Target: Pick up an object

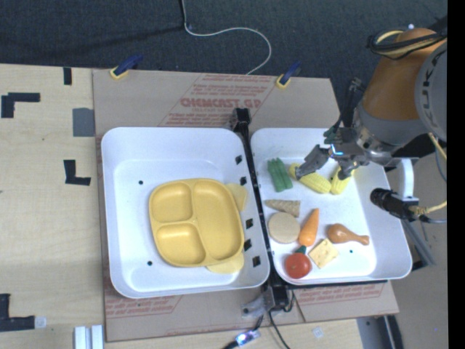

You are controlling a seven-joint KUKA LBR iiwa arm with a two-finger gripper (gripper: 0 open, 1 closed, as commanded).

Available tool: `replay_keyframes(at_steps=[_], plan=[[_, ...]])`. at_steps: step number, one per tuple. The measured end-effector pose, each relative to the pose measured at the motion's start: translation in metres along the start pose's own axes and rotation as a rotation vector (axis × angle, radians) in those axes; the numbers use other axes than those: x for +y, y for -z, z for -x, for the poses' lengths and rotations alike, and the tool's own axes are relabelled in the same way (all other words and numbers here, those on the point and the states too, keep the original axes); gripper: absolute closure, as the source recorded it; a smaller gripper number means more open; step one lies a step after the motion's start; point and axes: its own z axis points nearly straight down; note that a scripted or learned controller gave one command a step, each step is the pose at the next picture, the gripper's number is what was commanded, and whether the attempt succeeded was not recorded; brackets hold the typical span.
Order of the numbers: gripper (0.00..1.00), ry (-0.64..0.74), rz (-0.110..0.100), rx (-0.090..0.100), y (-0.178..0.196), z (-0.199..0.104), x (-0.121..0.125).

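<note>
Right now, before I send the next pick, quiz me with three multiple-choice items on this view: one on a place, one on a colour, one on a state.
1. The yellow divided tray lies in:
A. the left bin
B. the right bin
C. the cardboard

2. The toy nearest the right bin's front edge is:
A. blue
B. red
C. purple

3. The gripper is:
A. over the left bin
B. spread above the corn
C. outside both bins

Answers:
1 A, the tray rests in the left bin.
2 B, the tomato is red.
3 B, its fingers straddle the corn.

toys crowd right bin (378, 267), tray (196, 220) fills left
</note>
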Motion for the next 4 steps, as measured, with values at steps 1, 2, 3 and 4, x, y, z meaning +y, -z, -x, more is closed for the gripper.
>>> replay_keyframes(at_steps=[1, 2, 3, 4], plan=[[0.0, 0.003, 0.013, -0.002, 0.007, 0.0, 0.003], [0.0, 0.003, 0.009, -0.002, -0.037, -0.003, 0.0], [0.0, 0.002, 0.006, -0.002, -0.099, -0.002, -0.007], [0.0, 0.003, 0.012, -0.002, -0.139, -0.003, -0.007]])
